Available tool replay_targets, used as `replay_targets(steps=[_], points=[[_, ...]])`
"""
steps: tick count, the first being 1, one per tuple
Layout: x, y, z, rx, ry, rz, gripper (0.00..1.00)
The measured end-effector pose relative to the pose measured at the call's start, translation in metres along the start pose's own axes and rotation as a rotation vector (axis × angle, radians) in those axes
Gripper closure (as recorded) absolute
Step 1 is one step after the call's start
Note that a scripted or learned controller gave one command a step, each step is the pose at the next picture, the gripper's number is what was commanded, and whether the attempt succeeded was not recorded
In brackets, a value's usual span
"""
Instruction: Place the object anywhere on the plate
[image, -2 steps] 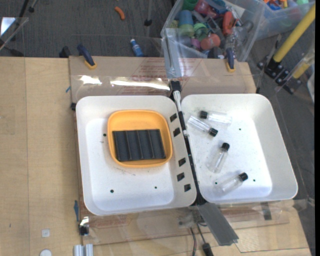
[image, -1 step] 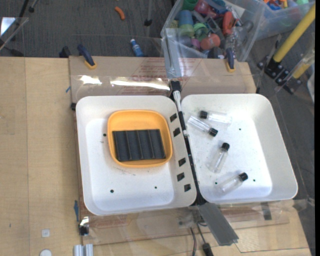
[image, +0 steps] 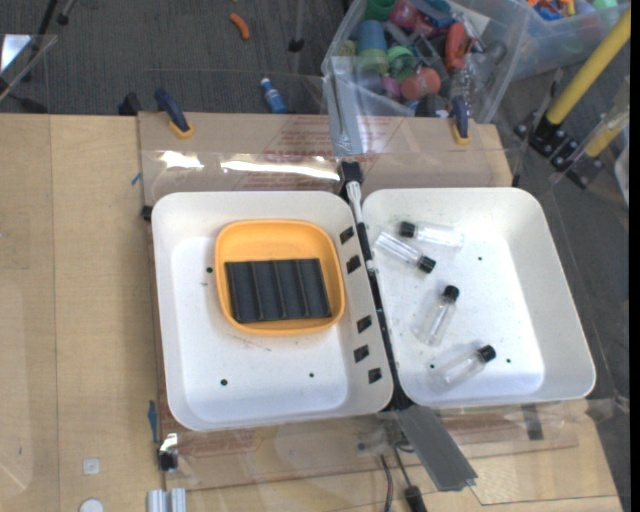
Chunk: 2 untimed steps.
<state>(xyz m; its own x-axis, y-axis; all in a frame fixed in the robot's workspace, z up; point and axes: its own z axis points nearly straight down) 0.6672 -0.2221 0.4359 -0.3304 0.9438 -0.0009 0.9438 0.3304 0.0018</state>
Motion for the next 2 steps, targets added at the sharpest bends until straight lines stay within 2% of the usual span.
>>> replay_targets(steps=[2], points=[[-0.0017, -0.0012, -0.0002, -0.002, -0.001, 0.155, 1.0]])
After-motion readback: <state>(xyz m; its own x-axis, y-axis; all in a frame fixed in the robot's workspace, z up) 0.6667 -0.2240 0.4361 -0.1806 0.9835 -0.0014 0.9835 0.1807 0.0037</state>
